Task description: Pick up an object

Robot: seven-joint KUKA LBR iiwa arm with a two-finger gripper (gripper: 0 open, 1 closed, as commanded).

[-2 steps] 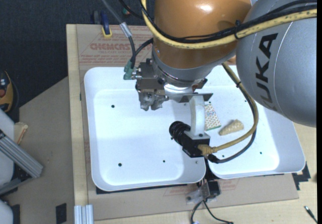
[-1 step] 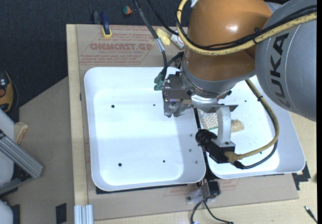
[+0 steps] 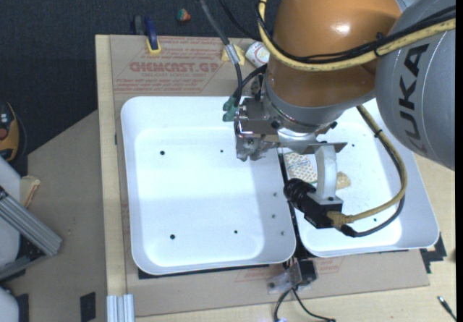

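the gripper [image 3: 249, 145] hangs over the left bin's [image 3: 145, 190] far right edge; i cannot tell how its jaws stand. likely objects, a patterned piece [image 3: 300, 166] and tan lump [image 3: 341, 181], lie in the right bin [image 3: 405, 230], so the reach comes next.

Fixed above the bench, looking down at a slant on both white bins [image 3: 145, 190], close in, with the arm [image 3: 340, 38] entering from the right.
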